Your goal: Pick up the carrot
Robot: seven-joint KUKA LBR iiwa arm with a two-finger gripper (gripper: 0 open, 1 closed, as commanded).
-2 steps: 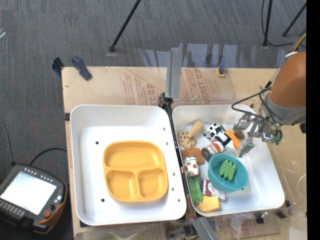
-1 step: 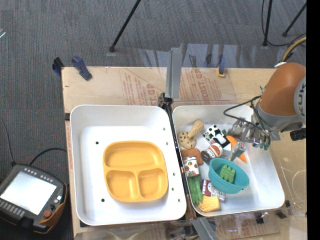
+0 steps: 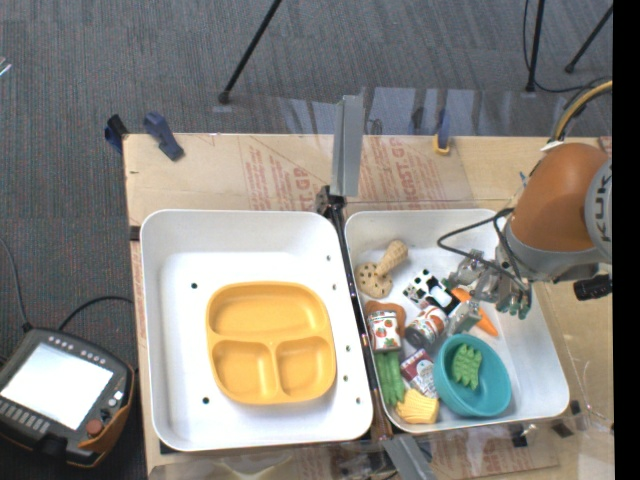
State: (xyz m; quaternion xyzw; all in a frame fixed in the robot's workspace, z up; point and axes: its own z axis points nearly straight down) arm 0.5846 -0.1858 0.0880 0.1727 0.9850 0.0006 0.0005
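Note:
The carrot (image 3: pixel 485 320) is a small orange piece in the right bin (image 3: pixel 545 368), just above the teal bowl (image 3: pixel 478 393). Only part of it shows, since the gripper partly covers it. The gripper (image 3: pixel 492 290) hangs low over the bin's upper right area, directly above the carrot and perhaps touching it. The grey wrist with its orange band (image 3: pixel 560 203) reaches in from the right. I cannot tell whether the carrot sits between the gripper's tips.
The right bin is crowded: a cookie (image 3: pixel 375 280), a cone (image 3: pixel 393 256), a black-and-white toy (image 3: pixel 428 290), two cans (image 3: pixel 385 330), green vegetables (image 3: pixel 390 378) and yellow fries (image 3: pixel 420 408). A green piece (image 3: pixel 465 365) lies in the bowl. The left bin (image 3: pixel 170 268) holds a yellow divided plate (image 3: pixel 270 343).

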